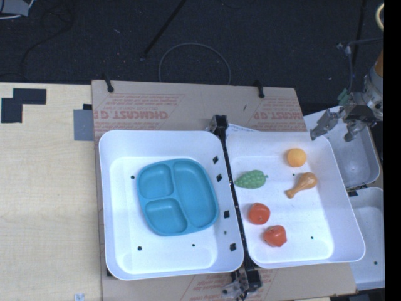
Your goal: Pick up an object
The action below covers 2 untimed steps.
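Nearest the camera, low in the right bin, sat a red tomato-like toy, with a second round red piece just up and left of it, the two near each other but apart. Higher up lay a green bunch of grapes, close to the divider between the bins. To its right rested a tan drumstick, tilted with its thick end up and to the right, and above that an orange ball, just apart from the drumstick.

Beside it, the left bin held a blue sectioned plate with three compartments, lying flat near the middle of the floor. Both bins rested on a sheet of printed cardboard laid over the pale wooden worktop.

At the far right, above and beyond the right bin's upper corner, hung the claw, its two grey fingers spread apart with nothing between them. It stood well clear of all five toys, the orange ball being the closest of them. An orange band showed on the arm above it, at the picture's edge.
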Each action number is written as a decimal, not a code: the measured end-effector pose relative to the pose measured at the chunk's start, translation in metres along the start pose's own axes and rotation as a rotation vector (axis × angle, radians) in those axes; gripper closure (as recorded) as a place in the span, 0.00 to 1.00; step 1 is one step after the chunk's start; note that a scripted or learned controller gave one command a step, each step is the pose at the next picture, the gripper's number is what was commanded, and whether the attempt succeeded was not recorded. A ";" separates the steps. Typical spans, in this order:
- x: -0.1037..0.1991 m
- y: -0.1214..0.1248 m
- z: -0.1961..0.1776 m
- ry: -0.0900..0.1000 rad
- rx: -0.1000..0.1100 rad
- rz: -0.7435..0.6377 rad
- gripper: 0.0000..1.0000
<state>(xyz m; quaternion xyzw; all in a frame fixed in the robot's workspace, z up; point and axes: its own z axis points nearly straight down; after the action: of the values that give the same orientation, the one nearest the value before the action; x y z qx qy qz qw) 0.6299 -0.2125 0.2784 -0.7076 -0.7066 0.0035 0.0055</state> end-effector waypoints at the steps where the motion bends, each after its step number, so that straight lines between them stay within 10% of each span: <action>1: 0.000 0.002 -0.007 -0.003 -0.012 -0.001 0.00; 2: 0.007 0.002 0.056 -0.001 -0.005 -0.002 0.00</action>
<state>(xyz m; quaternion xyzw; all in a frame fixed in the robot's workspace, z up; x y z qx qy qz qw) 0.6315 -0.2053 0.2228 -0.7068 -0.7074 0.0019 0.0035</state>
